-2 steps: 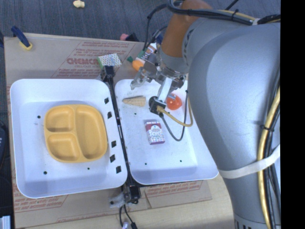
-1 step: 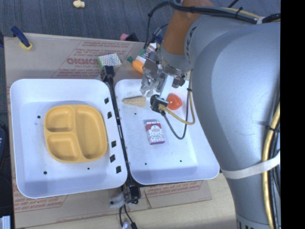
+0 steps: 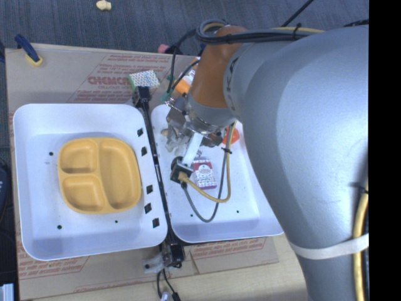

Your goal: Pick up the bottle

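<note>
a: bottle [image 3: 170, 135]: we take it to be the pale, see-through shape in the upper left corner of the right bin [image 3: 250, 227], close to the wall shared with the left bin [image 3: 37, 231]. it's partly hidden, so we can't say if it stands or lies.

b: and the gripper [image 3: 183, 129]?

a: right over that shape, low inside the bin. we cannot tell whether it is open or closed, or whether anything is gripped, because the wrist blocks our look.

b: why come at it that way?

a: our reading: the corner leaves little room on the wall side, so coming down from above suits it better than a sideways reach.

b: neighbours?

a: a red-and-white packet [image 3: 204, 174] lies near, lower in the view, and looks apart from the bottle. a yellow plate [image 3: 99, 174] sits in the left bin, well apart, so we think it no hindrance.

b: arm [image 3: 301, 137] pose?

a: it enters from the right, with its grey bulk over the right bin's right side. the orange band [image 3: 210, 74] sits above the wrist, and the wrist is pitched down toward that corner.
</note>
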Available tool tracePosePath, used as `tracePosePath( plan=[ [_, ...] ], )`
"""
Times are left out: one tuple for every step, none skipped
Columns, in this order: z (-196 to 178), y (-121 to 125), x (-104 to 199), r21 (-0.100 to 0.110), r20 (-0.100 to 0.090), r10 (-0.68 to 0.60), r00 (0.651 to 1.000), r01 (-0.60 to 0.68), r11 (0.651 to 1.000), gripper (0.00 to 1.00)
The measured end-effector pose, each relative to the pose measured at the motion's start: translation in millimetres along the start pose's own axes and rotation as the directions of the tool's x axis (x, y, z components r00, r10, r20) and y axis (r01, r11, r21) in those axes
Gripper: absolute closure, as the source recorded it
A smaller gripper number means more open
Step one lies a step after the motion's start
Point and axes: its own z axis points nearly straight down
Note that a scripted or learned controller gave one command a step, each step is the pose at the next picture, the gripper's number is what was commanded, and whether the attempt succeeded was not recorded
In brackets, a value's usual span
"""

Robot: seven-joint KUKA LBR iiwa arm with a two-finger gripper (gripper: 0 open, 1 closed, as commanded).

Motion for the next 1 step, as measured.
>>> tracePosePath(
  plan=[
    [-124.8, 10.5, -75.7, -0.006, 0.001, -0.341, 0.94, 0.341, 0.94, 1.0]
  ],
)
